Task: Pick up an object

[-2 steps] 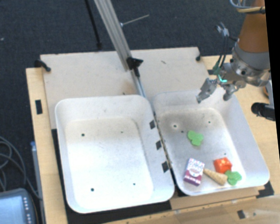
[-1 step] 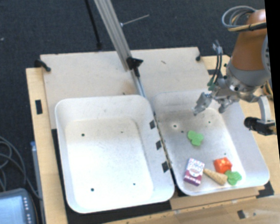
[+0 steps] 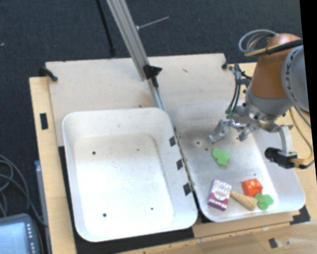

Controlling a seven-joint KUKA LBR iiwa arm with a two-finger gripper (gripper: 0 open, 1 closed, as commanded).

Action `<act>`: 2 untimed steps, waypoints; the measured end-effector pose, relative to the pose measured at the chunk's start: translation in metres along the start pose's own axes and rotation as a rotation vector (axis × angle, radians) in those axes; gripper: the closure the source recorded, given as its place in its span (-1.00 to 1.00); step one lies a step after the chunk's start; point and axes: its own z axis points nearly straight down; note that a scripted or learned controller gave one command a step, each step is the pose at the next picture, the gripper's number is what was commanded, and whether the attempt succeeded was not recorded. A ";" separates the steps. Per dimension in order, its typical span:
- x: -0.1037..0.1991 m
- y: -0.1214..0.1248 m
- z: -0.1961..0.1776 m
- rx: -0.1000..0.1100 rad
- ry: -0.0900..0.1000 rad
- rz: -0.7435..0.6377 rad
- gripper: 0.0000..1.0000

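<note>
The end effector (image 3: pixel 228 131) is seen over the right bin (image 3: pixel 277 204), near its far half, with its two fingers spread apart and nothing between them. A green object (image 3: pixel 221 156) lies on the bin floor just below and slightly left of the end effector, apart from it. Nearer the front rim, a purple-and-white carton (image 3: pixel 219 195), a tan cone (image 3: pixel 243 200), a red block (image 3: pixel 252 187) and a second green piece (image 3: pixel 264 201) are clustered. The left bin (image 3: pixel 70 132) stands beside it on the desk (image 3: pixel 52 178).

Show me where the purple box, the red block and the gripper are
purple box (image 3: pixel 219 195), camera view, middle of its top face.
red block (image 3: pixel 252 187), camera view, centre of its top.
gripper (image 3: pixel 228 131), camera view, midway between its fingertips.
</note>
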 end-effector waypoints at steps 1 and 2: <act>-0.001 -0.001 0.053 -0.001 0.000 0.002 -1.00; -0.002 0.001 0.038 -0.010 0.000 0.009 1.00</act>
